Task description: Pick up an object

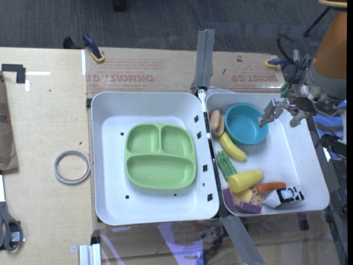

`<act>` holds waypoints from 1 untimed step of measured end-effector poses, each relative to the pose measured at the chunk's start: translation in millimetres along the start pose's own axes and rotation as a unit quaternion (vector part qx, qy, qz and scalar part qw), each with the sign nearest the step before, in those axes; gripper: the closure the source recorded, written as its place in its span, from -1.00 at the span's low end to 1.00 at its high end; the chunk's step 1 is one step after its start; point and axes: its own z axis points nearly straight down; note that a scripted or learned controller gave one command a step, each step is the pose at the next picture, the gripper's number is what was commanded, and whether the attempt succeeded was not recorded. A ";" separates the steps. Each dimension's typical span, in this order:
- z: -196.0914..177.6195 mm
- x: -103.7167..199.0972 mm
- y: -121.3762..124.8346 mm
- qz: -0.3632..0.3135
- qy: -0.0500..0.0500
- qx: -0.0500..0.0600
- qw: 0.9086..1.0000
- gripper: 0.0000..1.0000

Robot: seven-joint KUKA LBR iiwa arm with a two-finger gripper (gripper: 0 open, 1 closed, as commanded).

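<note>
My gripper (282,116) hangs over the far right part of the right bin (300,164), its two fingers spread apart with nothing between them. Just left of it sits a blue bowl (244,123). A tan hot-dog bun (215,122) lies by the bowl's left side, and a yellow banana (233,147) rests below the bowl. Toward the bin's near edge lie green beans (225,164), a yellow corn cob (245,179), an orange carrot (269,187), a purple piece (246,206) and a small black-and-white item (289,195).
The left bin (107,164) holds a green divided plate (160,155). A grey tape ring (71,166) lies on the bench to the left. Blue clamps (94,48) sit along the cardboard at the back. A grey divider bar (204,59) stands between the bins.
</note>
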 end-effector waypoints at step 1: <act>102.7 12.0 5.9 0.014 0.001 0.000 1.000 -1.00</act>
